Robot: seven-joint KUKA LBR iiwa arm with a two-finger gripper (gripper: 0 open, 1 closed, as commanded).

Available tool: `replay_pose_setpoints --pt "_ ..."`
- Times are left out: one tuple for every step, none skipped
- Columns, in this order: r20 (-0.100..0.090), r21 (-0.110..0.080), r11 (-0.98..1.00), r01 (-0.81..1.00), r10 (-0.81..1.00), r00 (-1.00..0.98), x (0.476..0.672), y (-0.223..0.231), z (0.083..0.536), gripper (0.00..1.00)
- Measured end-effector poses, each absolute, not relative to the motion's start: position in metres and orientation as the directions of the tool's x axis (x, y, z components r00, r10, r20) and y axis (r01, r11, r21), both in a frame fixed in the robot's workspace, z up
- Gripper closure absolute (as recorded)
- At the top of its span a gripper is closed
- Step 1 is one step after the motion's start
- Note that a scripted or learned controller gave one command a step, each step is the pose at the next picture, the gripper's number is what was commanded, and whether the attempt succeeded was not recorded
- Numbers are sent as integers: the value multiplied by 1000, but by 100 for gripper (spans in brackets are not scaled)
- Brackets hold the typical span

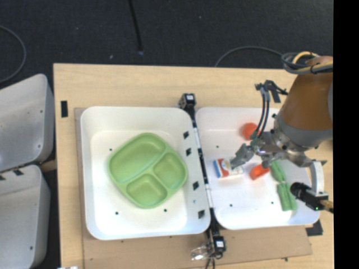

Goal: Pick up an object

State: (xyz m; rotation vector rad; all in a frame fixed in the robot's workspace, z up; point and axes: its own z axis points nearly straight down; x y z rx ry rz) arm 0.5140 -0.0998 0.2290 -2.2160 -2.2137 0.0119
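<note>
Left-center of frame, a green divided plate [147, 170] lay flat in the left bin [90, 217], out of the arm's way. Right of center in the right bin [224, 217], a small red, white and blue packet [223, 168] lay flat, probably the target, with the gripper [242, 156] just above-right of it, jaws' opening impossible to tell. Farther right sat two orange pieces [248, 130] and green sticks [286, 198], loose pick candidates.

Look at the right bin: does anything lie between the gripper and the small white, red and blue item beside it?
Nothing visible does. The gripper hangs just right of the small white, red and blue item, with bare bin floor around it. The orange pieces and green pieces lie further right.
</note>
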Motion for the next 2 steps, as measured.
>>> replay_pose_setpoints --pt "0 0 1 1000 1000 -1 516 -100 235 0" --pt "0 -4 -1 1000 1000 1 519 -101 172 0"
